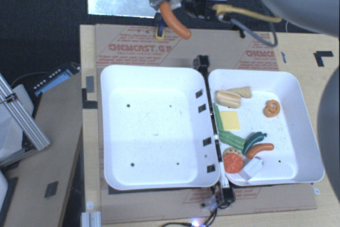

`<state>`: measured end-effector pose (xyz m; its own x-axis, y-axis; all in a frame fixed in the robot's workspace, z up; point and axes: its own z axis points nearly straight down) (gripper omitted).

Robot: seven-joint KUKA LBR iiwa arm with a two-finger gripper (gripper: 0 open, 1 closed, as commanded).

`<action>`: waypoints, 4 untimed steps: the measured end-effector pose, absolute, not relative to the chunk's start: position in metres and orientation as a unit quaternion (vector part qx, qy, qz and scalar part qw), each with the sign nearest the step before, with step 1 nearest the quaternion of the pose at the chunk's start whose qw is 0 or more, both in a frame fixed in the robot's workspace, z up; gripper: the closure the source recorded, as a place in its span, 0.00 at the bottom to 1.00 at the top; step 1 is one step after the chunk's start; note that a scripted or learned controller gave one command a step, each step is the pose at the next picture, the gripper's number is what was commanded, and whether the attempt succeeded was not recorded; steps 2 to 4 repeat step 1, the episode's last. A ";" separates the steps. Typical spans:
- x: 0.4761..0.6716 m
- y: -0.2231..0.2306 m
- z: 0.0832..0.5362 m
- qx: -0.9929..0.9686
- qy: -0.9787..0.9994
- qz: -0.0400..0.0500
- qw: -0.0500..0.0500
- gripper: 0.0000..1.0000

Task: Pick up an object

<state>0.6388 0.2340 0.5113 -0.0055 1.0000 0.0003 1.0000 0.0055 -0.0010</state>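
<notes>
My gripper (166, 3) hangs high at the top of the view, above the bench's far edge and beyond the left bin (119, 130). It is shut on an orange sausage (175, 20), which sticks out down and to the right from between the fingers. The right bin (303, 114) holds several toy foods: a bread roll (229, 98), a beige piece (244, 92), a pretzel (271, 109), a yellow cheese slice (230, 120), a long green vegetable (227, 134), a dark green pepper (254, 140), a second orange sausage (258, 149), a tomato (232, 162) and a white block (251, 168).
A black hinge strip (207, 114) runs between the two bins. A grey and yellow cable (249, 16) trails from the wrist over the cardboard sheet (133, 48). Metal framing (21, 119) and a small device (53, 78) stand at the left off the bench.
</notes>
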 end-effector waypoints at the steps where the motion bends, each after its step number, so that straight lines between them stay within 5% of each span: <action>1: 0.617 0.234 0.507 -0.705 -0.709 0.000 0.000 1.00; 4: 0.617 0.234 0.507 -0.705 -0.709 0.000 0.000 1.00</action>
